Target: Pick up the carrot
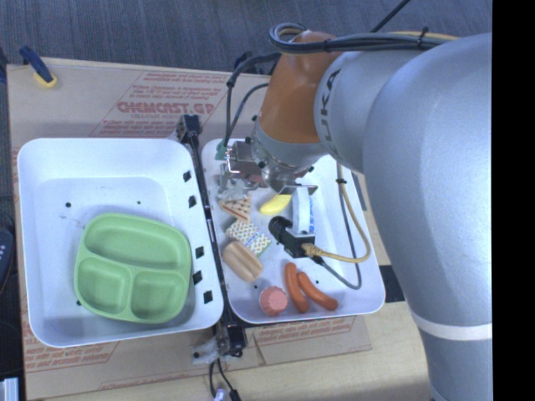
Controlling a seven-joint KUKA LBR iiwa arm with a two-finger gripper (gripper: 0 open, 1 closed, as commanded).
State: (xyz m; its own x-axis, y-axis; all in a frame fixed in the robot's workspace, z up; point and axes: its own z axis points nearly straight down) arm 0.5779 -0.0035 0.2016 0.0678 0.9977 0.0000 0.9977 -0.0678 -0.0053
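Jaws (251,176) sit low, perhaps touching toy food, carrot (316,291) apart.

A green divided plate (131,266) is seen in the left bin (33,224); a hot dog bun (242,260) and a yellow banana (275,203) are seen in the right bin (368,295).
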